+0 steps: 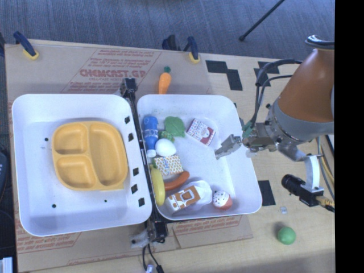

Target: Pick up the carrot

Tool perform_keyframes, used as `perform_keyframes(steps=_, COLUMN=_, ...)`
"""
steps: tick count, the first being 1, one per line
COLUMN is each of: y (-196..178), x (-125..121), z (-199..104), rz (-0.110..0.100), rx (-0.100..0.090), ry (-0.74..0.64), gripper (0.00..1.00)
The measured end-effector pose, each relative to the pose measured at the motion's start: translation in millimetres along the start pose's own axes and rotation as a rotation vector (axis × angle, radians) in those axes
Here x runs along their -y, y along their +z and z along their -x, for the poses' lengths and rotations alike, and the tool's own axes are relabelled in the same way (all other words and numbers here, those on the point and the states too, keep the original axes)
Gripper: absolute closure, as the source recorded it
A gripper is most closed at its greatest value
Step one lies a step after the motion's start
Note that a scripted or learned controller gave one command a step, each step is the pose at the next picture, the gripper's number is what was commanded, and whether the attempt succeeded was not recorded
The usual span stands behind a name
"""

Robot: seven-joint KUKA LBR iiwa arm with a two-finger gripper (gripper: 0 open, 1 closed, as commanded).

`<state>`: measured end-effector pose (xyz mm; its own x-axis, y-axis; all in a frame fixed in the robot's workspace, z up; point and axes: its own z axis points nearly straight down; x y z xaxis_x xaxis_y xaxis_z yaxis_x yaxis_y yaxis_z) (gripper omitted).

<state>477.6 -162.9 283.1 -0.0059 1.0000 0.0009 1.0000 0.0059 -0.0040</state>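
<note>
One carrot (164,82) outside bins, beyond rim | claw (227,147) over right bin (245,169) edge, state unclear

We read the bins (23,152) as smooth white plastic, faintly glossy | yellow tray (88,154) matt plastic | carrot (164,82) smooth orange plastic | bench sheet (96,67) matt printed cardboard | floor (114,10) rough ribbed carpet | arm band (307,84) glossy orange | gripper (227,147) dull grey metal | green ball (286,235) matt
</note>
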Motion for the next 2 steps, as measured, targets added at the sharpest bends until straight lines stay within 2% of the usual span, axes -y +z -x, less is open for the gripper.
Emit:
perform_keyframes(steps=1, y=92.4, x=-8.3, z=-95.2, rz=-0.002, rx=-0.001, ry=-0.066, gripper=0.0)
perform_keyframes(steps=2, y=137.4, x=-49.5, z=-19.7, rz=0.0, rx=0.001, ry=0.225, gripper=0.0)
